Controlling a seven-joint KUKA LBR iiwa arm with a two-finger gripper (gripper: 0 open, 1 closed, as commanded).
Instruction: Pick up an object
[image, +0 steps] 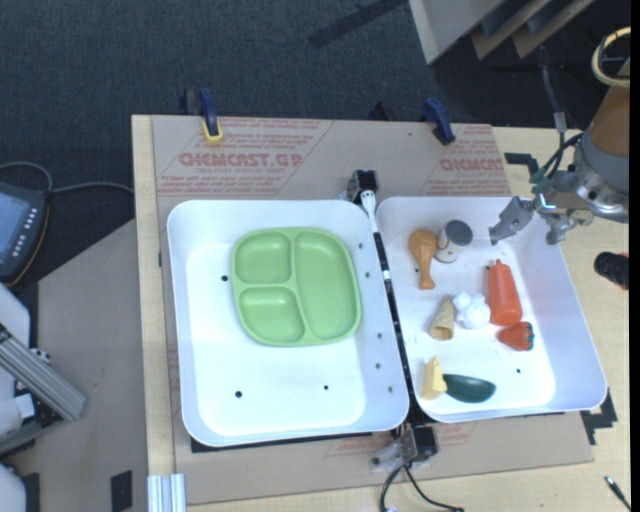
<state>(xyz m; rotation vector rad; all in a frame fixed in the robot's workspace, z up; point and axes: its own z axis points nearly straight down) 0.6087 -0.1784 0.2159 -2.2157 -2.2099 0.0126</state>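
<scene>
We see the two-finger gripper (530, 226) spread wide with nothing between its fingers, above the right white bin's (575, 310) far edge. Just beside it lie an orange plastic bottle (502, 291) and a tan toy drumstick (424, 255).

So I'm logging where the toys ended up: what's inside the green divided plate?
The green divided plate in the left bin has three compartments, and all three show bare green, with no toy in them. What lies beneath the plate is covered.

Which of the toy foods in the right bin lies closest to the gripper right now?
The orange bottle, just below the gripper. The chicken drumstick, ice cream cone and red pepper all lie farther off.
</scene>
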